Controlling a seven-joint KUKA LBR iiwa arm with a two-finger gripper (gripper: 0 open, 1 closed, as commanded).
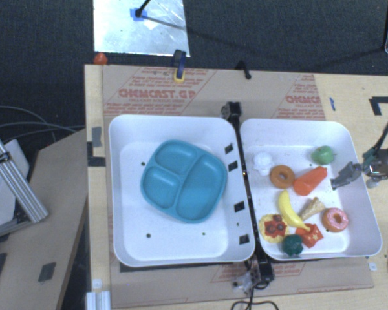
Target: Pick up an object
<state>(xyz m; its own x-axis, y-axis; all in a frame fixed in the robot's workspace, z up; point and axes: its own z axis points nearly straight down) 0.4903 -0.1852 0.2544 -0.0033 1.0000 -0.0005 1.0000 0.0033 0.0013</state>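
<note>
Broccoli lies nearest the front wall of the right bin, just beside a red pepper piece and a pizza slice. Behind these lie a yellow banana, a tan wedge and a pink-frosted doughnut. Farther back sit an orange carrot, a brown doughnut and a small white item; a green apple lies farthest back. The claw hangs over the right part of this bin, near the carrot but apart from it. Its opening cannot be told, and nothing is seen held in it. The left bin holds a blue divided plate. Both bins rest on the bench.
</note>
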